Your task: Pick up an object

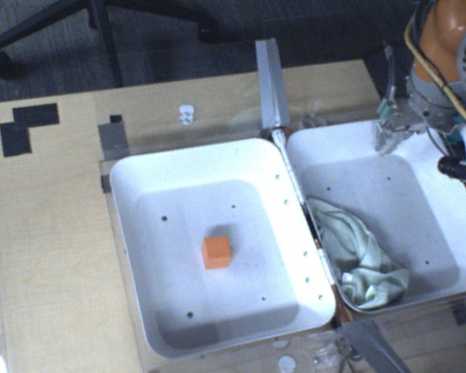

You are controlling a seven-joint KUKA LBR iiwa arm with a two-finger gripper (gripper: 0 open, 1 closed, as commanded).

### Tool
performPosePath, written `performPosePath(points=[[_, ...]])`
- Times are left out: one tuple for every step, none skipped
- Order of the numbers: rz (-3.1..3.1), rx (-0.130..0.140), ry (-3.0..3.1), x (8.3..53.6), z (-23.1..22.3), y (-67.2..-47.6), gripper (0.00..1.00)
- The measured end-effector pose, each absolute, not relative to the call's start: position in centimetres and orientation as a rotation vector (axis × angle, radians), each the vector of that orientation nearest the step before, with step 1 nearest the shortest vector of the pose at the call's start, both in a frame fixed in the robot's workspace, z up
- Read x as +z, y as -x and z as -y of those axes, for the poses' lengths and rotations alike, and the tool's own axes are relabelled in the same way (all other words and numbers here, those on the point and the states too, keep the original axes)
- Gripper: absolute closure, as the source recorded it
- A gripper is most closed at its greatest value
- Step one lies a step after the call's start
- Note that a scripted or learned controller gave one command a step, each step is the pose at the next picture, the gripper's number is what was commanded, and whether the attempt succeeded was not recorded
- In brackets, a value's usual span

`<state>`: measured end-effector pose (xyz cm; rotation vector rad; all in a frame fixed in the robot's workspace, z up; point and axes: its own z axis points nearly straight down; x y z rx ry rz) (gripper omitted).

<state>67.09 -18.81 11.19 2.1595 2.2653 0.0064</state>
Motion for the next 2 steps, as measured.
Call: performPosePath(points=[[-2.267, 0.010, -2.148, 12.5, 18.7, -67.3, 1.00], [-2.113, 0.007, -2.317, 19.6, 16.6, -67.1, 1.00]])
